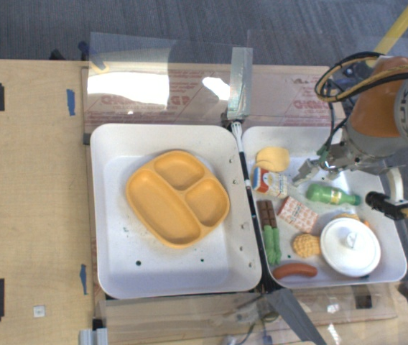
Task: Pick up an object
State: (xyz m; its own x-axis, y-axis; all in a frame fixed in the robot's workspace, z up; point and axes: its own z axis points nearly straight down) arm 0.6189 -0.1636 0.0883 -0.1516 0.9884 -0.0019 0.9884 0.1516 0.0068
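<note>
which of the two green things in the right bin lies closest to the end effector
The green bottle, lying on its side just below the end effector; the green bean-like piece sits farther down by the divider.

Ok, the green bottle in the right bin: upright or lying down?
Lying down. The green bottle rests on its side on the floor of the right bin, long axis running roughly left to right, just below the tool.

The grey arm (405, 121), orange-banded above the wrist, enters from the right edge and angles down-left. Its end effector (312, 169) points left, its fingers parted with nothing between them.
</note>
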